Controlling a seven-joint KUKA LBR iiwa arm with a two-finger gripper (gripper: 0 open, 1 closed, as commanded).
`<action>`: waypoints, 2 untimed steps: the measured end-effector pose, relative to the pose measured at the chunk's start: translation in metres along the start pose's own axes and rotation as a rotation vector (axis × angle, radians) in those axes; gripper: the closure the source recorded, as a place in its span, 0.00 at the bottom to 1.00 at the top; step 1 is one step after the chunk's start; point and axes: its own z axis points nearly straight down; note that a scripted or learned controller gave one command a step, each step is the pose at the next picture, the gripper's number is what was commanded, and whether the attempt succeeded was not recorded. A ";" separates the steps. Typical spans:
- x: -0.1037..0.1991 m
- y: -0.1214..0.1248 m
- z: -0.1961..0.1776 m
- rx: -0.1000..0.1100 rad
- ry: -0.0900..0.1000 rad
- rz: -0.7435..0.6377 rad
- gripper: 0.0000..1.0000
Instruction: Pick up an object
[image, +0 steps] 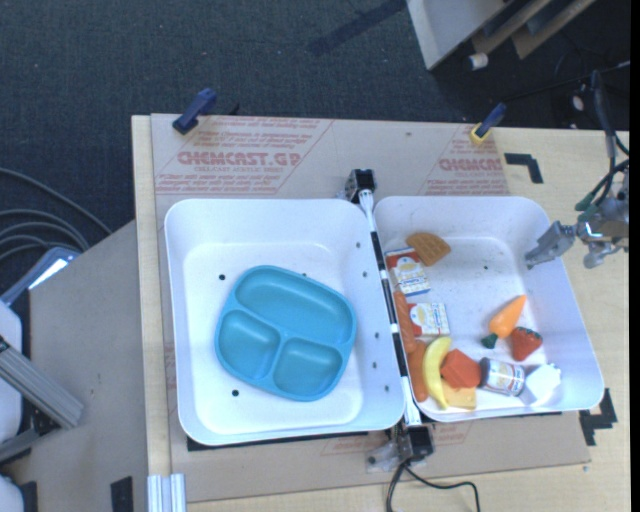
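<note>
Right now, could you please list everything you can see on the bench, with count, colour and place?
bins: two, white, side by side on the bench
divided plate: one, blue, in the left bin
cookie: one, tan, top of the right bin
cartons: two, white and orange, right bin's left side
banana: one, yellow, right bin's bottom
carrot: one, orange, right bin
strawberry: one, red, below the carrot
clamps: two, blue, board's far edge
gripper: one, grey, over the right bin's right rim

Gripper (572, 247) at right edge, jaws apart
</note>
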 end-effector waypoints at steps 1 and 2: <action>-0.002 0.005 0.172 -0.001 -0.001 0.001 0.00; -0.002 0.005 0.162 -0.003 -0.001 0.001 1.00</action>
